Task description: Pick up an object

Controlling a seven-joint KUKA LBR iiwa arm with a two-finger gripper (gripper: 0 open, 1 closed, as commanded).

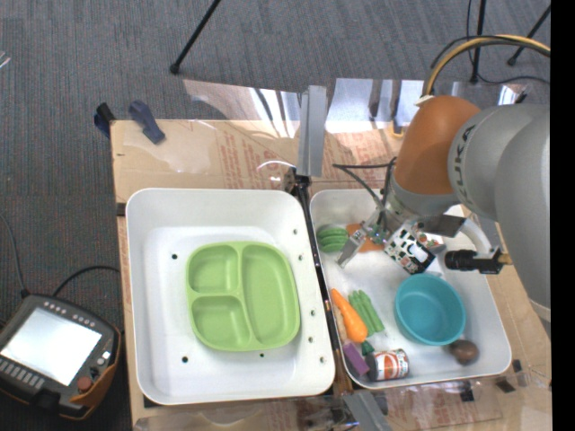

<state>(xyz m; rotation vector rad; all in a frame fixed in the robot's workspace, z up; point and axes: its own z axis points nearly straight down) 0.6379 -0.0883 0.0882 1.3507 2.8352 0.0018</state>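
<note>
My gripper (352, 246) hangs low over the far left part of the right bin (496, 330), under the arm's orange band (438, 146). It sits just right of a green ridged object (330, 238) and close to a small orange piece (370, 243). I cannot make out anything held in it. Further forward in the same bin lie a carrot (349, 315), green beans (367, 311), a teal bowl (429, 309), a small can (389, 365), a purple piece (356, 360) and a brown ball (464, 351). A black-and-white patterned item (411, 250) sits beside the wrist.
The left bin (153, 241) holds a green divided plate (243, 294). A raised rim (314, 268) separates the two bins. A teach pendant (56, 348) lies on the floor at the lower left. Cardboard (207, 151) covers the bench behind the bins.
</note>
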